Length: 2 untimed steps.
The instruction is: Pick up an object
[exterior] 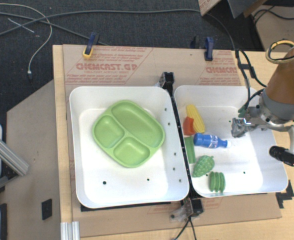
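Within the right bin (267, 184) we find the gripper (238, 128) poised over bare floor; whether it stands apart or together we cannot tell. Nearest lies the blue bottle (210, 141), just leftward and below, long axis crosswise, pointing toward it.

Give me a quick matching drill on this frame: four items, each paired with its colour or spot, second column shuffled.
Column 1:
1. divided plate
2. bottle
3. corn cob
4. gripper

Column 2:
A. blue, lying on its side
B. yellow, top of the toy row
C. over the right bin, right of the toys
D. green, in the left bin

Pairs: 1-D, 2-A, 3-B, 4-C
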### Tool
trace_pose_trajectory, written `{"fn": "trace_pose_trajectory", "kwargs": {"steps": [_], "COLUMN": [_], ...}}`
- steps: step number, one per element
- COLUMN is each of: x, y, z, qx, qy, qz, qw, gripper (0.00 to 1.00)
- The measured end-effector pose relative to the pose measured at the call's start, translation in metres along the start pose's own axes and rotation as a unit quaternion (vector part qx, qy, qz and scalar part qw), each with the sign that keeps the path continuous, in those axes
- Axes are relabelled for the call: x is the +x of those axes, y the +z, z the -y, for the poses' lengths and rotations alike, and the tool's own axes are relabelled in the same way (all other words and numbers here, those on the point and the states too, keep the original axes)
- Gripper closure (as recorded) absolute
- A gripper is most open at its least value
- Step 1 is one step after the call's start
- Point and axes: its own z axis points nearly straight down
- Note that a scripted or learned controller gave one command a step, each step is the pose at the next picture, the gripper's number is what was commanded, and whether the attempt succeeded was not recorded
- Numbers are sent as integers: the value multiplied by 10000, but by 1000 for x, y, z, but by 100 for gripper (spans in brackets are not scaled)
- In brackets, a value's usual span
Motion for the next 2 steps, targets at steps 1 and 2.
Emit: {"fn": "trace_pose_trajectory", "kwargs": {"steps": [1,2], "x": [0,0], "y": [50,38], "z": [0,-1], "qx": [-26,-43], "qy": [0,2], "qz": [8,12], "qw": [10000,10000], "gripper": [0,100]}}
